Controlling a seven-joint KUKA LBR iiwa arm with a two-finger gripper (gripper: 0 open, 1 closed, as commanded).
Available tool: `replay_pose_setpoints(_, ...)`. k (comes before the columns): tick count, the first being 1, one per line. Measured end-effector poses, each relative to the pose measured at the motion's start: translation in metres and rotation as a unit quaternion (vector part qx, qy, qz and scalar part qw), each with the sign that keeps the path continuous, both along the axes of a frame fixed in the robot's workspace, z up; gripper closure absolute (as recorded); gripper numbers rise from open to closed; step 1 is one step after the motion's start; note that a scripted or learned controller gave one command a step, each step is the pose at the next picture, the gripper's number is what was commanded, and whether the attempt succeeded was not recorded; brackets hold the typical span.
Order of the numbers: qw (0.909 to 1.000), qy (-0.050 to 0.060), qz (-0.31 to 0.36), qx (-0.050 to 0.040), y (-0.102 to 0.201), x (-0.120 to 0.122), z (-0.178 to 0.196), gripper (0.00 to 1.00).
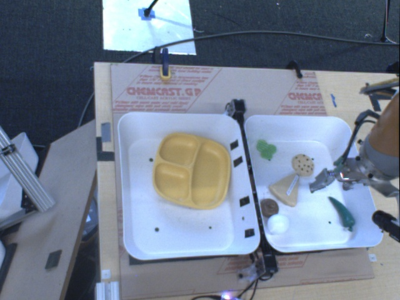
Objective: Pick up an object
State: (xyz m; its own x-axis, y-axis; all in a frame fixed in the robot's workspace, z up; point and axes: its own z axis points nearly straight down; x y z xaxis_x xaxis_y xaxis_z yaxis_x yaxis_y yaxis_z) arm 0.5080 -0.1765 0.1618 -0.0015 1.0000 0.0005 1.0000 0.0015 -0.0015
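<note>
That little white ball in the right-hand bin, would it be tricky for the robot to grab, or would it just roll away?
The white ball looks round and smooth, so a nudge would probably send it rolling. It lies against the brown round piece and near the bin's left wall, which may stop it and also crowd the gripper. It seems small, so likely light.
</note>
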Motion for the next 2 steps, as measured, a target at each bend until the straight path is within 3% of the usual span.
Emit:
replay_pose_setpoints(1,1.0000,0.001,0.000,0.0004,-0.002,0.006,-0.060,0.00)
replay_pose_setpoints(2,1.0000,-0.001,0.000,0.0001,-0.002,0.006,-0.078,0.00)
